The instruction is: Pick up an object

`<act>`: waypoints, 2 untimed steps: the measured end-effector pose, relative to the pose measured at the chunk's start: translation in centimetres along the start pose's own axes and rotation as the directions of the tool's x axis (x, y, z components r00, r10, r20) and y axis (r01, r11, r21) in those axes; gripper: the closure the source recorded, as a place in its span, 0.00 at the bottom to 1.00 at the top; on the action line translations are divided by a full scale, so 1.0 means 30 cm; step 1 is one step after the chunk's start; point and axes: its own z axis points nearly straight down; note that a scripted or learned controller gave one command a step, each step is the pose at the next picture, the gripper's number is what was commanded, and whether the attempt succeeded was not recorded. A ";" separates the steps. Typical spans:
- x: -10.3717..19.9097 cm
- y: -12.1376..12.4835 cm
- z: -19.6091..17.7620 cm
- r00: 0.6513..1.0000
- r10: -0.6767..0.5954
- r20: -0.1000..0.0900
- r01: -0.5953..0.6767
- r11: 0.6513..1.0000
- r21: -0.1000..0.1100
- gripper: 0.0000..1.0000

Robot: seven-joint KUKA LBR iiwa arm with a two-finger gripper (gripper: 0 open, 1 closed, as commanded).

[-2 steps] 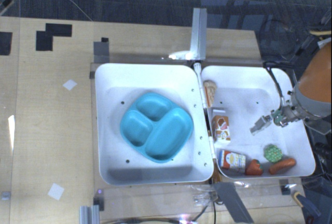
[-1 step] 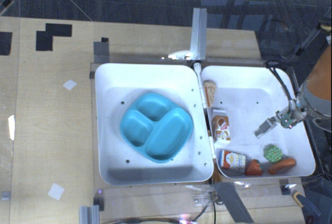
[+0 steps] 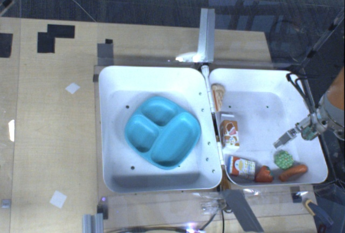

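A bumpy green ball (image 3: 283, 159) lies near the right bin's front edge, just beside an orange carrot (image 3: 294, 171).

Arm (image 3: 335, 98): cut off at right edge. Gripper (image 3: 285, 139): finger gap too small to tell. Carton (image 3: 230, 132) by right bin's (image 3: 269, 76) left wall: label unreadable.
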 end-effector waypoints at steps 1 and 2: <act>-0.072 -0.032 0.303 0.998 -0.060 0.008 0.060 0.998 -0.006 0.00; -0.140 0.094 0.138 0.901 -0.434 0.004 0.435 0.901 -0.002 0.00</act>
